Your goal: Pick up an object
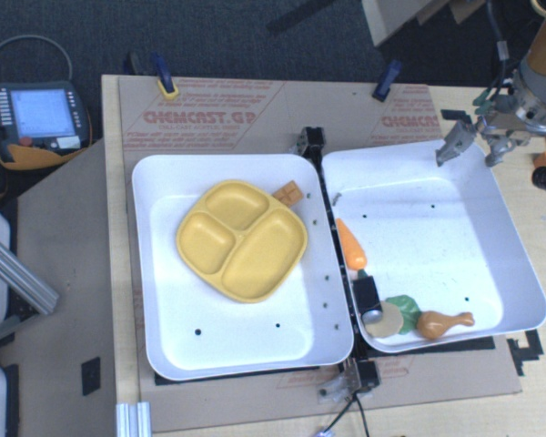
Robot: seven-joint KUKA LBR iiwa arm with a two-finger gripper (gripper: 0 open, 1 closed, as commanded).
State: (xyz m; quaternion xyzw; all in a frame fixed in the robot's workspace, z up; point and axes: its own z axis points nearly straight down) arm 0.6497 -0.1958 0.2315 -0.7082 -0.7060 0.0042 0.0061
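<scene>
My gripper (476,147) hangs over the far right corner of the right bin (437,235), open, with nothing between its fingers. In that bin an orange carrot (350,244) lies by the left wall. Toward the near left corner sit a black block (366,293), a beige round piece (386,321), a green piece (406,307) and a brown drumstick (442,320). All of them lie well away from the gripper, toward the near left. The left bin (164,317) holds a yellow divided plate (242,240) with a small brown block (288,193) at its far edge.
A cardboard sheet (255,116) lies under both bins, held by clamps (166,78) at the back. A teach pendant (41,121) rests off the bench at the far left. Black clips (311,140) join the bins along the middle seam.
</scene>
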